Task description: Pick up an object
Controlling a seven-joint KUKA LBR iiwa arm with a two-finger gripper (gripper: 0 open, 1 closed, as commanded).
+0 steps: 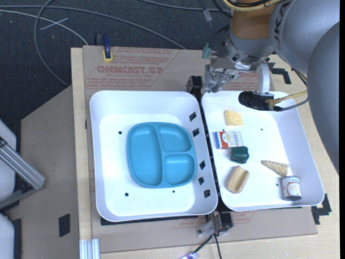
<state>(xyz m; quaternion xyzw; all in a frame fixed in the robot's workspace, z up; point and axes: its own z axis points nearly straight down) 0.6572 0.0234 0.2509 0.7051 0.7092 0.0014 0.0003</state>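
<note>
At the far rim of the right bin [265, 140], close to the seam it shares with the left bin [108, 144], the gripper [218, 81] hangs over the bin's back corner with nothing visibly in it. From this slant it is too small and cluttered to say whether the tool is spread or pressed together.

The loose objects all lie in the right bin. A pale yellow block [233, 117] sits nearest the gripper, with bare floor around it. Just in front of it is a small white carton [230, 139] with red and blue print, hard by the inner wall, and a dark green lump [239, 155] appears to touch the carton's near corner. A tan roll [236, 179] lies further forward, tilted. A pale cone [275, 167] and a small jar [291, 188] sit close together near the front right corner, the jar almost against the wall. The back right part of the bin floor is open.

In the left bin, a blue divided plate [160, 154] lies in the middle, with white floor on all sides.
</note>
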